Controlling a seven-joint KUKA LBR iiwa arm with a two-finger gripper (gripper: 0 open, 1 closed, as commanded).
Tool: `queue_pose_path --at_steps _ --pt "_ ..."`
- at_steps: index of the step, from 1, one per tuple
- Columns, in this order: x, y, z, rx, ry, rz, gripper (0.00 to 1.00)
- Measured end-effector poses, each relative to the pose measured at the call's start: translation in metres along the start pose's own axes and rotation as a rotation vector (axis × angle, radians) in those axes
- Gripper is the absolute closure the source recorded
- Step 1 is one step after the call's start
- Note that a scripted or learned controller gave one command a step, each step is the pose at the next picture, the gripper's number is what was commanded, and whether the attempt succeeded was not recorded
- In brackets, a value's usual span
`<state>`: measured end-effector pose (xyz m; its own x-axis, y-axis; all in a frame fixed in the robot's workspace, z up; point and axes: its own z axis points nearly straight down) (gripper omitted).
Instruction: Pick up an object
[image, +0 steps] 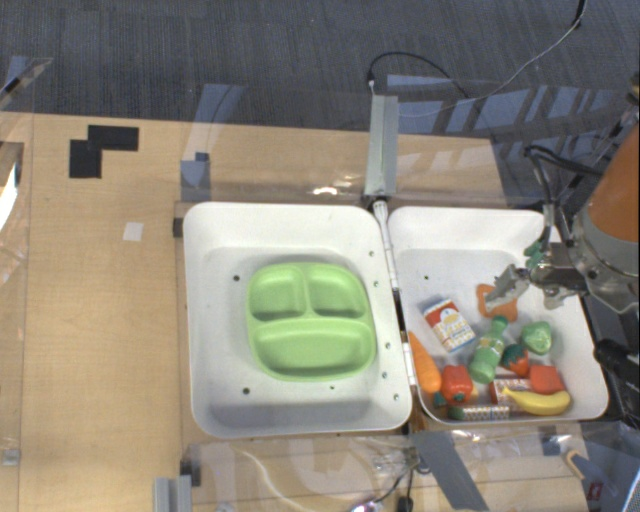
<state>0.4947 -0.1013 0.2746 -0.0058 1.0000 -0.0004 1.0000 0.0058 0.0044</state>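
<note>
Because the claw (512, 284) hangs over the upper right part of the right-hand shallow white bin (440, 235), the nearest thing to it is the small flat orange piece with a hole (497, 303), which lies just below and a little left of the grey fingers, partly covered by them. Whether those fingers are spread or pressed together I cannot tell; they blur into the metal of the wrist, and nothing is seen pinched between them.

Further out, down and toward the near edge of the bin, the rest of the toys crowd together: a round green vegetable (537, 337) just below the claw, a green plastic bottle (488, 352) leaning with its long axis running from upper right to lower left, and a small white and red carton (448, 325) to the left of the bottle. Nearer the bin's front wall lie a red tomato-like piece (457, 381), a long orange carrot (425, 365) against the left wall with its length running up and down the view, and a yellow banana (538, 402) lying crosswise along the front.

I judge the orange piece the likeliest target, needing a short drop rather than a reach. The left-hand white bin (215, 240) holds a light green divided plastic tray (310, 320), well apart from the claw, on the wooden counter (90, 300).
</note>
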Motion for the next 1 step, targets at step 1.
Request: queue_pose_path --at_steps 1 --pt "0.0466 -0.0064 0.0169 0.0 0.001 0.021 0.0"
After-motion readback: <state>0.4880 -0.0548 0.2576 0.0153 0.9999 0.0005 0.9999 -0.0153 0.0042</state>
